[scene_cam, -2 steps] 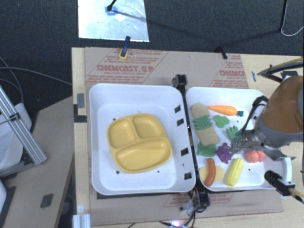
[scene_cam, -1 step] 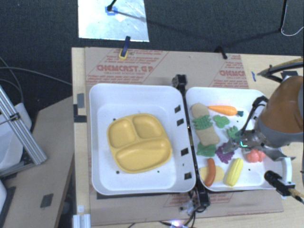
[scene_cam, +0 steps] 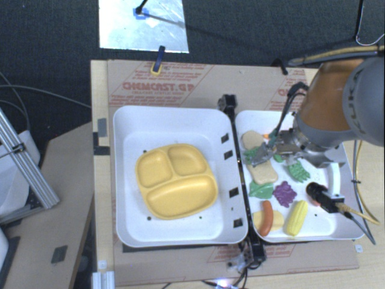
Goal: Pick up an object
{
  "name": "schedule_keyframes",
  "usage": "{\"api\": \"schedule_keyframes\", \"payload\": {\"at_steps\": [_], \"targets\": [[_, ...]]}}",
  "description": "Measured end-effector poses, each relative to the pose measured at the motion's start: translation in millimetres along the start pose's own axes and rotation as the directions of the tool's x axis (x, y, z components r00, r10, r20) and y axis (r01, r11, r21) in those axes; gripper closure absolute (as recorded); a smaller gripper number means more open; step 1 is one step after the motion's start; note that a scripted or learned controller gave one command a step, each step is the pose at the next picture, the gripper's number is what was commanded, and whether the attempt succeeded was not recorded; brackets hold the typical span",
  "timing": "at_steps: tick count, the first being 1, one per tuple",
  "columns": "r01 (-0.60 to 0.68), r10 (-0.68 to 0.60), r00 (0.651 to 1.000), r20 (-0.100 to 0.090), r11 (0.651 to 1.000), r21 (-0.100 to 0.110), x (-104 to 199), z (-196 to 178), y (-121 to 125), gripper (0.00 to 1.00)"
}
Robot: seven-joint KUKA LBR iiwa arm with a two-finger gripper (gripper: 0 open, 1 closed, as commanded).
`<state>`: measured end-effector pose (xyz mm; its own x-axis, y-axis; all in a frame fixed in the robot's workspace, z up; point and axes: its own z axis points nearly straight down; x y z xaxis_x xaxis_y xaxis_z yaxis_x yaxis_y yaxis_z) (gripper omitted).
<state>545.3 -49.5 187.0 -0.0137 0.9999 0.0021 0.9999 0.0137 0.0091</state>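
Here the gripper (scene_cam: 262, 156) sits low in the right bin (scene_cam: 320, 229), near that bin's left wall, with the grey arm and its orange band reaching in from 3 o'clock. Whether it is clenched or released cannot be told from this slant, and nothing can be seen held in it.

The things to pick from lie close around it:
- A tan slice (scene_cam: 264, 174) lies just beside it at 6 o'clock.
- A tan round piece (scene_cam: 252, 140) lies near it at 11 o'clock.
- A green ridged piece (scene_cam: 298, 172) lies at 4 o'clock, partly under the wrist.
- A green leafy piece (scene_cam: 260, 190) lies past the tan slice, towards 6 o'clock.
- A purple grape bunch (scene_cam: 284, 193) lies just beside the leafy piece, at 5 o'clock from the gripper.
- An orange sausage (scene_cam: 267, 214) lies by the bin's near edge on a yellow piece (scene_cam: 260, 223).
- A yellow corn cob (scene_cam: 296, 217) lies near the sausage, at its 3 o'clock.

Out at 9 o'clock, the left bin (scene_cam: 127, 131) holds a yellow divided plate (scene_cam: 176, 180) lying flat near its middle. Both bins rest on a printed cardboard sheet (scene_cam: 180, 80) on the worktop
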Motion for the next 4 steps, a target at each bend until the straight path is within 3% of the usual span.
{"api": "schedule_keyframes", "payload": {"at_steps": [1, 2, 3, 4], "targets": [[-0.018, 0.018, 1.000, 0.001, 1.000, 0.017, -37.7, 71.5, -63.7, 0.00], [-0.012, 0.012, 1.000, 0.002, 1.000, 0.006, -35.7, 57.4, -58.6, 1.00], [-0.003, 0.003, 1.000, 0.000, 1.000, -0.002, 20.1, -43.7, -55.7, 1.00], [-0.008, 0.008, 1.000, 0.001, 1.000, 0.012, 37.6, 4.8, -58.8, 1.00]]}}
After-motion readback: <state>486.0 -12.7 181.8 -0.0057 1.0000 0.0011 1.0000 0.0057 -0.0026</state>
